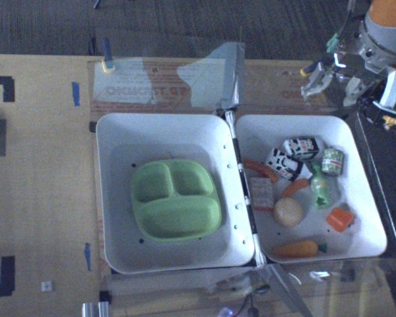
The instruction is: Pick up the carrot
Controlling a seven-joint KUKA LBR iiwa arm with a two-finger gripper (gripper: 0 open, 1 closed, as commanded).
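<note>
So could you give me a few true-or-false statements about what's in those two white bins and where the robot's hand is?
1. The green plate lies in the left bin. True.
2. A carrot lies near the right bin's front edge. True.
3. The hand is holding the carrot. False: it hovers beyond the right bin's far edge, nothing between its fingers.
4. The carrot sits on the green plate. False: it lies in the right bin.

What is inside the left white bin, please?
The left bin holds one green divided tray with three compartments, nothing in them. The tray covers the bin floor under it, so what lies beneath cannot be seen.
</note>
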